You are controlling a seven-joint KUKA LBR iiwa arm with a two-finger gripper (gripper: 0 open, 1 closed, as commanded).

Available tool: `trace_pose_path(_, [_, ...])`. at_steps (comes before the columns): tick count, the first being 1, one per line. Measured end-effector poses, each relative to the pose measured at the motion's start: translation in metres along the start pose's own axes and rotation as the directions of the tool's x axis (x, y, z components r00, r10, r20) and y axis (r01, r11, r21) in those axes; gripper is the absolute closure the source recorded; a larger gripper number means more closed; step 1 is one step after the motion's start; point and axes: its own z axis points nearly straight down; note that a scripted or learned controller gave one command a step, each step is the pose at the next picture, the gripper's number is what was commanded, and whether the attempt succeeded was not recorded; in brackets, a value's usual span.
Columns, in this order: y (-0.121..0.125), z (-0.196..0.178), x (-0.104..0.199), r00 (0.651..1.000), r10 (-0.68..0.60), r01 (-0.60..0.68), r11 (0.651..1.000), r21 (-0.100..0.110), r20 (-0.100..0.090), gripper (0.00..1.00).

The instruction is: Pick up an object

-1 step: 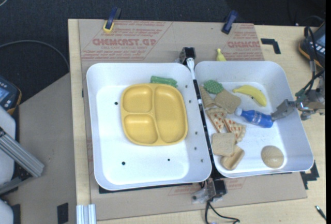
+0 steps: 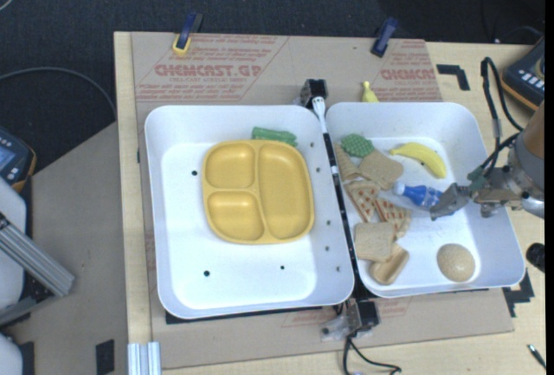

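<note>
My tool (image 2: 450, 202) sits low in the right bin (image 2: 472, 118), its tips at the blue object (image 2: 418, 194) (whether they are clenched or released I cannot tell). The banana (image 2: 421, 157) lies just beyond, the round bun (image 2: 455, 261) nearer the front wall.

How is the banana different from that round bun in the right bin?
The banana is bright yellow, while the bun is pale tan. The banana is long and curved; the bun is a round dome. The banana lies toward the far side of the right bin, and the bun sits near the bin's front right corner. Both look like toy food and lie loose in that bin.
</note>
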Motion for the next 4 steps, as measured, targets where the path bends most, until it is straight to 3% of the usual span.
trace_pose_path(1, [0.001, -0.011, -0.003, 1.000, 0.003, -0.003, 1.000, -0.005, 0.004, 1.00])
trace_pose_path(2, [0.015, 0.010, -0.033, 1.000, 0.006, -0.006, 1.000, -0.005, 0.007, 1.00])
trace_pose_path(3, [0.036, 0.089, 0.023, 1.000, -0.002, 0.002, 1.000, 0.004, -0.002, 1.00])
trace_pose_path(4, [0.028, 0.012, 0.119, 1.000, -0.007, 0.007, 1.000, -0.011, 0.000, 1.00])
